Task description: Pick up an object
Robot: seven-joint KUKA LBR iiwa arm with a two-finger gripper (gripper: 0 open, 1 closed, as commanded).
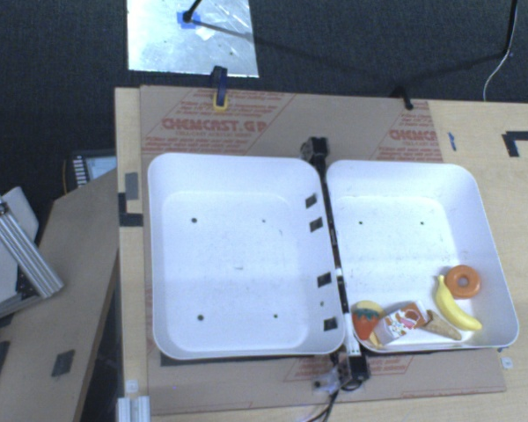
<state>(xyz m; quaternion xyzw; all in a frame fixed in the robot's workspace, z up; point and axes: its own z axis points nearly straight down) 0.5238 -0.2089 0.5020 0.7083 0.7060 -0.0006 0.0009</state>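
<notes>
Right bin (475, 200), near corner: a small cluster. Tomato-like piece (366, 319) against the divider, packet (399, 322) beside it, cone-like bit (442, 327), then banana (455, 304). Banana's long axis runs near-right to far-left, curving. Donut (463, 280) touches its far end. Arm would reach from the right, so banana and donut are likely nearest. End effector state: cannot tell. Left bin (158, 236) beyond the divider.

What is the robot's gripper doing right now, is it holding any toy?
Gripper: nothing to report on it. The banana, the orange ring and the other toys lie in the right bin.
</notes>
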